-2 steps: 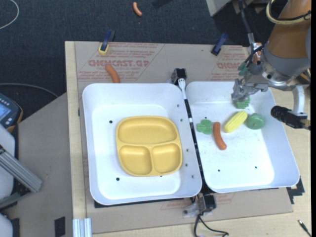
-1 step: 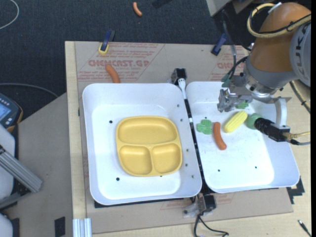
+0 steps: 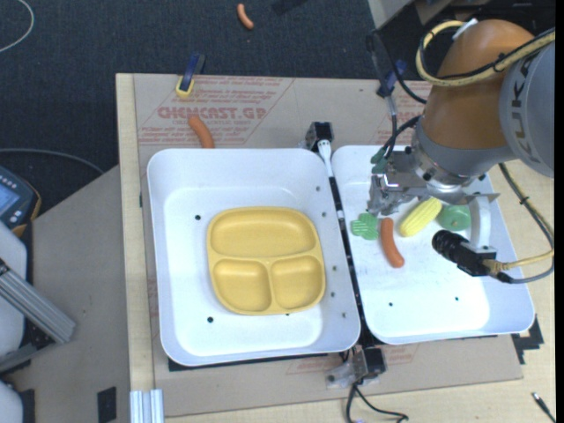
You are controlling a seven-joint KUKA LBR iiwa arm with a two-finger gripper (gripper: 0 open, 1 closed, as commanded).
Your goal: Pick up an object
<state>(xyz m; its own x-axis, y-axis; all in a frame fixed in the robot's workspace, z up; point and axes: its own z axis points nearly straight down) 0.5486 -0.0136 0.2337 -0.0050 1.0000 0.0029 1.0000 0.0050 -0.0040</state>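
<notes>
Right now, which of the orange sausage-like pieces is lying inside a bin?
The orange sausage in the right bin, beside the yellow corn. The other two lie outside the bins: one on the cardboard, one on the floor.

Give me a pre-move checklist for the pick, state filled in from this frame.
1. Targets in the right bin: ok. Toy corn cob, orange toy sausage and small green piece lie there.
2. Gripper over the targets: ok, above the corn and sausage.
3. Jaws open: cannot tell.
4. Object held: cannot tell, nothing seen between the jaws.
5. Target spacing: not ok, the pieces crowd together.
6. Left bin: ok, holds the yellow divided plate, apart from the pick.
</notes>
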